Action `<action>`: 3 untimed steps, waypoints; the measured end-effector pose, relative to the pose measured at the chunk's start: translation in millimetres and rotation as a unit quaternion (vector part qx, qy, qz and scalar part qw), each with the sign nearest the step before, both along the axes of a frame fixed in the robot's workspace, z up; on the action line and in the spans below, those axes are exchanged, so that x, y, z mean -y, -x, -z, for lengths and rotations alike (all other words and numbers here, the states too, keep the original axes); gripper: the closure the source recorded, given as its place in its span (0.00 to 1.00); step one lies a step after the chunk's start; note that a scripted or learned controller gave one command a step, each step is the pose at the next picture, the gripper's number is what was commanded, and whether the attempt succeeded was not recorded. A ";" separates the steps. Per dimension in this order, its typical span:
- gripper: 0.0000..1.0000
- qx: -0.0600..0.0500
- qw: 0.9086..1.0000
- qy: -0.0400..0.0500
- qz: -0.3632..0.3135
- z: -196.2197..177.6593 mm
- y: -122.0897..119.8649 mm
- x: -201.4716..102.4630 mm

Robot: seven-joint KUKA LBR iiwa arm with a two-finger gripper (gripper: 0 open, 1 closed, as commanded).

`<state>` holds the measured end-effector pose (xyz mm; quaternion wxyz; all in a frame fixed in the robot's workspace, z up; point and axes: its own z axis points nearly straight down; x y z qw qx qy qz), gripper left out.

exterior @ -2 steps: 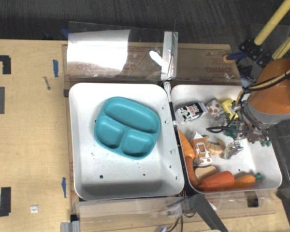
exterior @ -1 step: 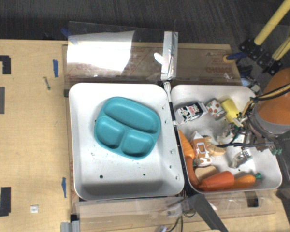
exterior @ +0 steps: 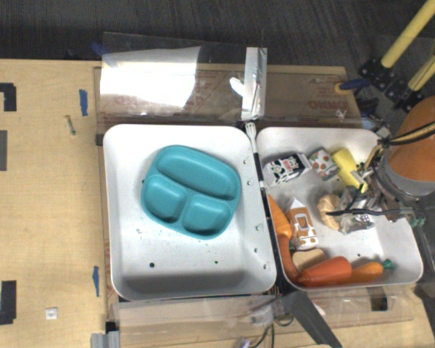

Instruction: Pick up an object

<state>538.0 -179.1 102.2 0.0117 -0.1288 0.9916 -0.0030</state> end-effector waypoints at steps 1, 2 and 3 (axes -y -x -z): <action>1.00 -0.005 0.988 0.004 -0.153 -175.8 -12.5 45.3; 1.00 -0.007 0.997 -0.001 -0.077 -172.6 -62.7 -9.9; 1.00 -0.011 0.996 -0.002 -0.085 -112.8 -63.5 -67.7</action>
